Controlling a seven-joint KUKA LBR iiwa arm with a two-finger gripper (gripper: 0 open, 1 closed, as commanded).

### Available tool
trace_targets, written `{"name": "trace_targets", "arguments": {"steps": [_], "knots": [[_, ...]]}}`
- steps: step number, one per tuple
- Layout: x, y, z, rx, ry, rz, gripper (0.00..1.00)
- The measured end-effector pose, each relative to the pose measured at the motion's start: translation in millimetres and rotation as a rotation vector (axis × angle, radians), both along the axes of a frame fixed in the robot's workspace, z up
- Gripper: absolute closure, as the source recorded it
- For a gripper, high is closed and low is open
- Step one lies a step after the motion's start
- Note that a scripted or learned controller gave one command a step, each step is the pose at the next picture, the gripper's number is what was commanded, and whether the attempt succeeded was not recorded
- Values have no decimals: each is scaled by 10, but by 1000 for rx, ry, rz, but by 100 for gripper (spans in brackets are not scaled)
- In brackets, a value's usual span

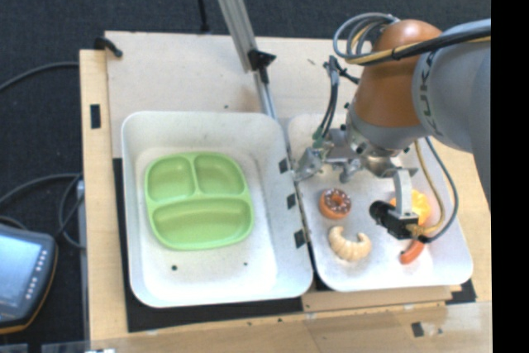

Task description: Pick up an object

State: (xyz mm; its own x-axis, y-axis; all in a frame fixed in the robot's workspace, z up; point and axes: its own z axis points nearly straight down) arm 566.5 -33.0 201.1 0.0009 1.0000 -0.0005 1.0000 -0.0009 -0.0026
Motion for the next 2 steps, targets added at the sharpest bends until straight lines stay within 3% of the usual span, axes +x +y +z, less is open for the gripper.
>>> {"name": "trace_targets", "arguments": {"steps": [1, 2], "knots": [[-283, -202, 1, -1, -2, -2, 0], [-22, -288, -2, 0, -5, -2, 0]]}}
